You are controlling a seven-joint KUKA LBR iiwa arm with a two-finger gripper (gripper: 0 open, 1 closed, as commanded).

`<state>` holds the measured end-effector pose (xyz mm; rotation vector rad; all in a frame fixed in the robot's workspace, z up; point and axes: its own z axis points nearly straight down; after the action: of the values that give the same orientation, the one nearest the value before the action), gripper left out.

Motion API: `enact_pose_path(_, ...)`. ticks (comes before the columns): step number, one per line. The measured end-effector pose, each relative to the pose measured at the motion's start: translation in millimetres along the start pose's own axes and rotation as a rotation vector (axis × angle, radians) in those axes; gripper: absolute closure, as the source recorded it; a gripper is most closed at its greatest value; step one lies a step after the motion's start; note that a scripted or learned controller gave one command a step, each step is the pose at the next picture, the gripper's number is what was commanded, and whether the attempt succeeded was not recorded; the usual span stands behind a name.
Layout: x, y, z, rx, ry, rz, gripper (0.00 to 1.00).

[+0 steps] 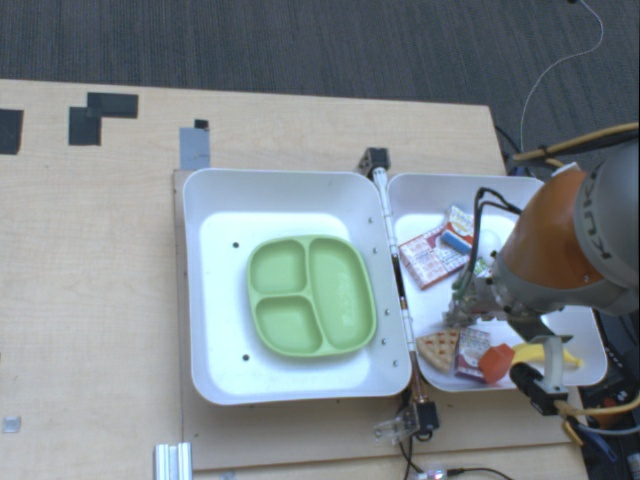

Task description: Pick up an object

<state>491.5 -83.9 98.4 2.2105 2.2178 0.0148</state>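
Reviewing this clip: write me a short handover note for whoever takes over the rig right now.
Gripper: down inside the right bin, among the clutter near its lower middle; nothing visibly held.
Right bin holds the candidates: a pizza-slice toy, a red piece, a yellow piece, a small packet, a printed card and a blue-and-white item.
Left bin holds a green divided plate, untouched.
Done: arm lowered over the pile.
Left: secure one object between the gripper's sides and lift it; no pick is confirmed yet.
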Motion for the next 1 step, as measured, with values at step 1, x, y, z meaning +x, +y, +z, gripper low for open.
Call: enact_pose_path(1, 0.0, -0.1, 0.1, 0.000, 0.000, 0.000, 0.00)
